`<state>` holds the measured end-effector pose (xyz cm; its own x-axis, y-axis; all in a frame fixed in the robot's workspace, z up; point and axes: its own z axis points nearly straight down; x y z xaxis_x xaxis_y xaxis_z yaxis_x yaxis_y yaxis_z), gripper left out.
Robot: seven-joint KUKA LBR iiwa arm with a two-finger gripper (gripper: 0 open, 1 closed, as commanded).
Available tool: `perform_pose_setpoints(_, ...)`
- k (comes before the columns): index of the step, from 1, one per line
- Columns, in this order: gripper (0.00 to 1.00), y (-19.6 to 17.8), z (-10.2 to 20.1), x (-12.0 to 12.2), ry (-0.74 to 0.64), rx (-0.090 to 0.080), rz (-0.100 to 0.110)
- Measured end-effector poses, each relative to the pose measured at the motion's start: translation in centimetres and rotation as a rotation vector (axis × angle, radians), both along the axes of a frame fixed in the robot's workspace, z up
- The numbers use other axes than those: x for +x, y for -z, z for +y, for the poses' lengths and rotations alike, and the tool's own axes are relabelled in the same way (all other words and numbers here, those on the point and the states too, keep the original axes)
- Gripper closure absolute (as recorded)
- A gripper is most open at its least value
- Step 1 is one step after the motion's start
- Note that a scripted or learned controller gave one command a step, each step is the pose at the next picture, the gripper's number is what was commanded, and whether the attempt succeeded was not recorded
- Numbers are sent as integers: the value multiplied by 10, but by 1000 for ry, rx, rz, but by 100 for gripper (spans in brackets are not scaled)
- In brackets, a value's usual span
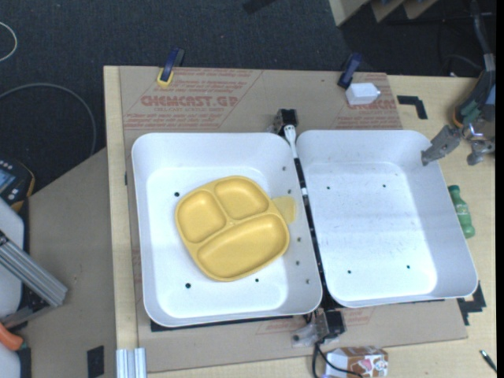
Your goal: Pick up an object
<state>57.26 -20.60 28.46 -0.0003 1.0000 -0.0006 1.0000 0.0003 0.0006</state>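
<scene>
A yellow plate (pixel 232 228) with three compartments is lying flat in the left bin (pixel 150 172), filling most of the middle of its floor and turned a little askew. Just beside the plate's right edge, a small yellow piece (pixel 285 208) is resting on the bin floor, touching or almost touching the plate; what it is cannot be told. The right bin (pixel 441 266) is sitting just beside the left one, their rims meeting along the centre of the frame.

At the right edge of the frame, above the right bin's upper right corner, the gripper (pixel 457 146) is hanging with its two fingers (pixel 435 150) spread apart and nothing between them. It is well apart from the plate.

Both bins are resting on a brown board (pixel 236 97) printed with red lettering. A white block (pixel 362 94) is sitting on the board near the top, a green object (pixel 461 209) is lying beside the right bin's right rim, and a yellow clamp (pixel 166 72) is gripping the board's upper left edge.
</scene>
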Motion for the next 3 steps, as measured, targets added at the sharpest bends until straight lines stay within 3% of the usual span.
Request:
perform_pose_setpoints(1, 0, -147, 53, -60, -6, -2, -14)
perform_pose_setpoints(2, 0, -233, 126, -94, -9, 1, -14)
perform_pose_setpoints(3, 100, -238, 122, -92, -1, -2, -7)
